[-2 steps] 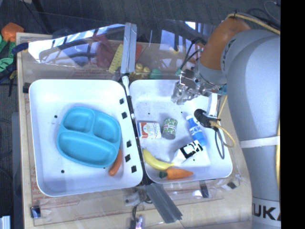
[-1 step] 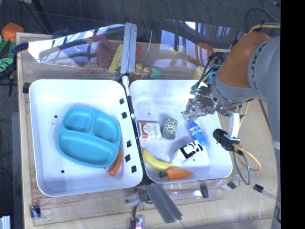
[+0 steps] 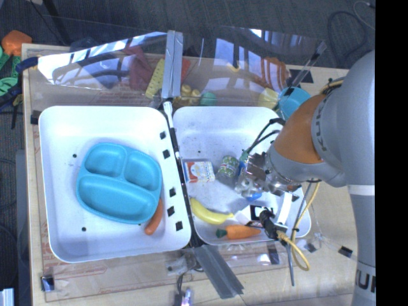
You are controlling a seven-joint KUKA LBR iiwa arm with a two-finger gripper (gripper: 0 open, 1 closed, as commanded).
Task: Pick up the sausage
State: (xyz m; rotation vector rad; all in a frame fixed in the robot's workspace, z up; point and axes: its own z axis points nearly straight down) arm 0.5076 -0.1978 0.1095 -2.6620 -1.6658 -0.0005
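Note:
The sausage (image 3: 153, 220), a short reddish-brown curved piece, lies in the left bin (image 3: 57, 139) against the front right edge of the blue divided plate (image 3: 119, 182). My gripper (image 3: 254, 185) hangs low over the middle of the right bin (image 3: 210, 123), well to the right of the sausage and across the divider between the bins. It sits beside a small can (image 3: 227, 167), and its tip is hidden among the wrist parts and cables.
The right bin also holds a banana (image 3: 210, 214), a carrot (image 3: 242, 232) near the front wall, and a small red-and-white carton (image 3: 199, 171). The arm's orange band (image 3: 299, 139) covers the bin's right side. Toys lie behind the bins under a clear panel.

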